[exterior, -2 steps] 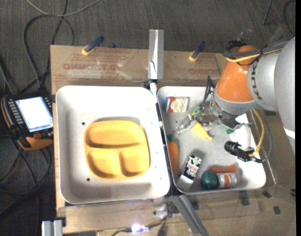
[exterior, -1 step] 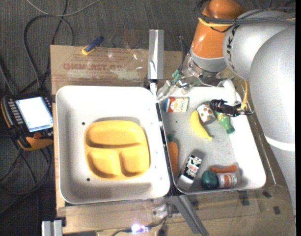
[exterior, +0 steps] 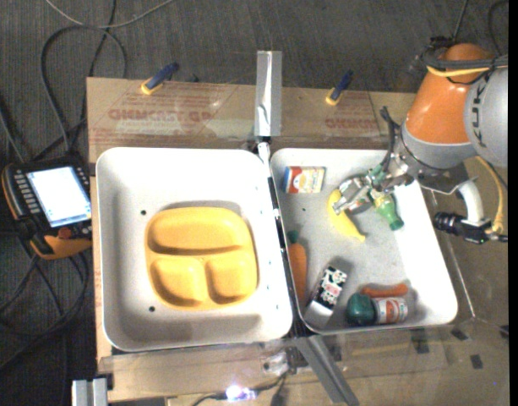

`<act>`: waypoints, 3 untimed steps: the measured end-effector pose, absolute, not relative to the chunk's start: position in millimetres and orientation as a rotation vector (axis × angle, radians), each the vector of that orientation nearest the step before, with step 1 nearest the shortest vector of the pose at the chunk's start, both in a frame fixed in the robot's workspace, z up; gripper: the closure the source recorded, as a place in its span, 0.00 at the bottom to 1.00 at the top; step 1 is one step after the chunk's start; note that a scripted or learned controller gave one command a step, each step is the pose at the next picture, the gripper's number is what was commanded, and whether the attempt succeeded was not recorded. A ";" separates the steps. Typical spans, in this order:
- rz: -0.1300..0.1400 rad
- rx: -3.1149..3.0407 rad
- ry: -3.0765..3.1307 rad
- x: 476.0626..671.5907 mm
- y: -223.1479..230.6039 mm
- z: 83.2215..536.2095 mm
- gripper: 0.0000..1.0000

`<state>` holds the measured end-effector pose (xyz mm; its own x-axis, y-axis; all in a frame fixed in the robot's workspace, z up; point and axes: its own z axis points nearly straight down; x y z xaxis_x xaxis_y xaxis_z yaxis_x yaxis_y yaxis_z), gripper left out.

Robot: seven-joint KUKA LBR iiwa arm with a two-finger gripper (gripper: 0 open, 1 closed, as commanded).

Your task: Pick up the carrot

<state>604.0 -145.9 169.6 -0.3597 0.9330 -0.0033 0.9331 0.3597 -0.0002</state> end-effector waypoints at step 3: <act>-0.009 0.041 3.125 628.4 -104.9 90.3 0.00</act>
<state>628.4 -104.9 90.3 -0.9995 0.0265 -0.0160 0.0266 0.9996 -0.0056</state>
